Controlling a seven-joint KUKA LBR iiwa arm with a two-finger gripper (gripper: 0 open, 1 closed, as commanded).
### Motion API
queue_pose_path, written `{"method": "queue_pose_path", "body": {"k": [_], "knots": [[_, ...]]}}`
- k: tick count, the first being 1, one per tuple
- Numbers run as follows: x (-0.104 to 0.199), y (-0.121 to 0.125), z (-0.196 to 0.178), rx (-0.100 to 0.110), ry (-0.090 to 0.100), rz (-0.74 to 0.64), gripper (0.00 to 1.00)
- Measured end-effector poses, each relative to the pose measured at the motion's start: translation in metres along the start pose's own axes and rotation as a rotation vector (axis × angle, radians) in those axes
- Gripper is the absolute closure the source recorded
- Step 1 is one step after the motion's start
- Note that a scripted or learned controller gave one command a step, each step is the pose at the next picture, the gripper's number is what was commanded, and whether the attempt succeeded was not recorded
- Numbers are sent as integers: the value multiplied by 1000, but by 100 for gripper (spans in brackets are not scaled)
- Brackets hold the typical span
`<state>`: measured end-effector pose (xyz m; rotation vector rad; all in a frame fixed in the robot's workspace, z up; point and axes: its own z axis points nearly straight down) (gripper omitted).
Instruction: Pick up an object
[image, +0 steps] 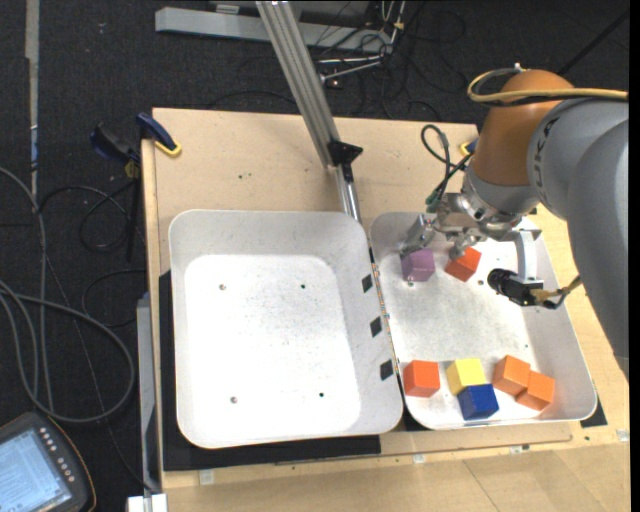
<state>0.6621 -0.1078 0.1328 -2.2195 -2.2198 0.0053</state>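
In the right bin (478, 325), a purple block (419, 265) and a red-orange block (462, 265) lie side by side near the far end. My gripper (440, 240) hangs just over the far side of that pair. Its fingers are spread, one above the purple block and the other above the red-orange block. It is open, and the gap between the fingers holds nothing. Along the bin's near edge sit an orange block (422, 378), a yellow block (465, 374), a blue block (479, 401) and two more orange blocks (513, 372) (539, 390).
The left bin (265, 330) stands beside the right one, with black clips along the shared edge. A slanted metal pole (310, 95) comes down to the bench behind the bins. A blue and yellow clamp (150, 135) grips the bench's far left corner.
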Motion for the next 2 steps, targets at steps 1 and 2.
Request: {"method": "queue_pose_path", "body": {"k": [1, 2], "knots": [[0, 2, -14, -7, -1, 0, 100], [0, 12, -73, -12, -1, -3, 100]]}}
